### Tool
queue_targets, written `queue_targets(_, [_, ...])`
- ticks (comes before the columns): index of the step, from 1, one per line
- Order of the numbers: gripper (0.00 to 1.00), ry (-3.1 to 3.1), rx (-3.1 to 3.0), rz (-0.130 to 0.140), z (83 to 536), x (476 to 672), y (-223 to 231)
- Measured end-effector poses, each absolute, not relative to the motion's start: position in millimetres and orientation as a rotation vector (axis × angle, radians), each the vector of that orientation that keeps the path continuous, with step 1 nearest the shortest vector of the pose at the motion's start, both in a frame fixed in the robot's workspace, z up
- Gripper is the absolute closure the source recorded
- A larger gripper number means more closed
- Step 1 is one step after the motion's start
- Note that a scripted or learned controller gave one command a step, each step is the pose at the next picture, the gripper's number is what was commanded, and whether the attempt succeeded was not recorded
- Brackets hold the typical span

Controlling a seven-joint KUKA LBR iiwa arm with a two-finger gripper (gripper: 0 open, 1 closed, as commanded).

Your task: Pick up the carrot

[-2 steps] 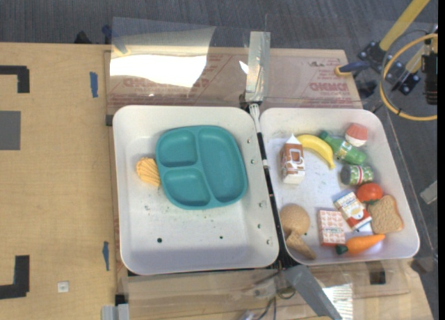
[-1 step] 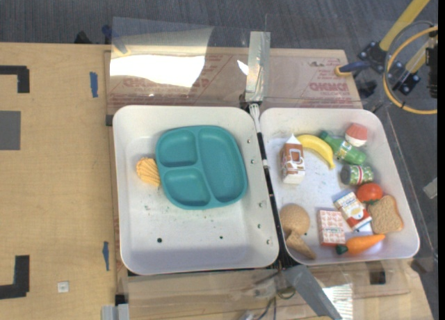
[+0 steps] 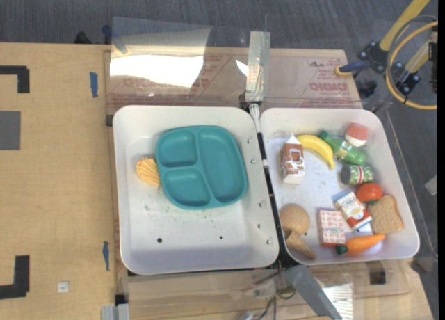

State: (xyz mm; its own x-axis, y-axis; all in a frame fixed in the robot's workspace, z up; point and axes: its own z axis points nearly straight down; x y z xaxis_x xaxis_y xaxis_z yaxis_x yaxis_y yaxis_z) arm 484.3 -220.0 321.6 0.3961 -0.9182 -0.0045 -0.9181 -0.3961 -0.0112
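Whether the gripper is released, clenched or grasping anything cannot be told, and so the carrot's place relative to it cannot be told either

The carrot [image 3: 363, 243] lies in the right bin [image 3: 402, 172], close to that bin's front right corner. It lies nearly level across the view, its orange body pointing right and its small green top at the left end. It rests on the bin floor with nothing over it.

Just behind the carrot, and touching or nearly touching it, are a slice of bread [image 3: 386, 216] on the right, a small juice box [image 3: 352, 209] in the middle and a red and white packet [image 3: 332, 227] on the left. A tomato [image 3: 369, 191] sits behind the juice box, and a green can [image 3: 358, 174] behind the tomato. Further back stand a green bottle with a red and white cap [image 3: 351, 139] and a banana [image 3: 316, 149]. A milk carton [image 3: 293, 161] stands near the bin's left wall. Two brown biscuits [image 3: 295, 218] lie by the front left corner, well apart from the carrot.

The left bin [image 3: 132, 242] holds a teal divided plate [image 3: 201, 165], with a yellow shell-shaped piece [image 3: 147, 170] touching the plate's left edge.

A clear plastic sheet [image 3: 160, 68] lies behind the bins on the bench [image 3: 49, 172]. A yellow cable [image 3: 410, 47] loops at the upper right
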Motion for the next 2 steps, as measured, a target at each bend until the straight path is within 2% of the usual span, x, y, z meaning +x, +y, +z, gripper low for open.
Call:
queue_targets(1, [1.0,1.226,-2.889,0.01,263.8,485.4,-209.6])
queue_targets(2, [1.0,0.745,-3.05,-0.018,488.9,543.5,-213.1])
